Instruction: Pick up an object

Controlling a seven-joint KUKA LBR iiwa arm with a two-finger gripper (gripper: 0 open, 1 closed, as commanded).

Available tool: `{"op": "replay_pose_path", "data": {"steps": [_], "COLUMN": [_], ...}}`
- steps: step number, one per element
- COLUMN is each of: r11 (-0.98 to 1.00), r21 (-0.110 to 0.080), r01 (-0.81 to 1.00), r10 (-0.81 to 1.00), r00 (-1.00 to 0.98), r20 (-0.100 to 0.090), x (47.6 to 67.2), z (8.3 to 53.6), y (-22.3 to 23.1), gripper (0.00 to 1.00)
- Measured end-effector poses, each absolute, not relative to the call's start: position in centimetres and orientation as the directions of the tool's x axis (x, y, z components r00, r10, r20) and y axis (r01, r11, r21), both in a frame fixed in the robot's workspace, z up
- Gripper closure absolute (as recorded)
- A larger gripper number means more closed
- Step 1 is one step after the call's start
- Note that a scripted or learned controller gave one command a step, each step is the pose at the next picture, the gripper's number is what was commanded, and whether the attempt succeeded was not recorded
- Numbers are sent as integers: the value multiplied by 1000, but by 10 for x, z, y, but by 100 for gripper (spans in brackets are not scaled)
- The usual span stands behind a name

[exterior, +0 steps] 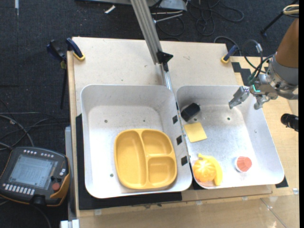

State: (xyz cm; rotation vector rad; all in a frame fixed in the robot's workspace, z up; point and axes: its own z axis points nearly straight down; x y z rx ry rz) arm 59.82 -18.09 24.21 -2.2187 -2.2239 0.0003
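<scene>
My gripper hangs over the right bin's far right corner, fingers spread open with nothing between them. In the right bin lie a black block at the far left, a flat yellow square just in front of it, an orange and yellow fruit-like toy at the near left, and a small red round piece at the near right. The gripper is well to the right of the black block and above all of them.
A yellow divided plate sits in the left bin. A metal pole slants up from between the bins. A teach pendant lies off the bench at the left. Clamps mark the bench's far corners.
</scene>
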Motion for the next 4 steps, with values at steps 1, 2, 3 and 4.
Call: {"op": "replay_pose_path", "data": {"steps": [1,2,3,4], "r11": [0,3,1,1], "r21": [-5,-5,-3,2], "r01": [1000,1000,1000,1000], "r10": [1000,1000,1000,1000], "r00": [0,-3,-1,-1], "r20": [0,1,0,-1], "x": [598,604,603,605], "z": [199,139,93,106], "y": [-183,-177,-176,-176], "gripper": [0,0,0,100]}}
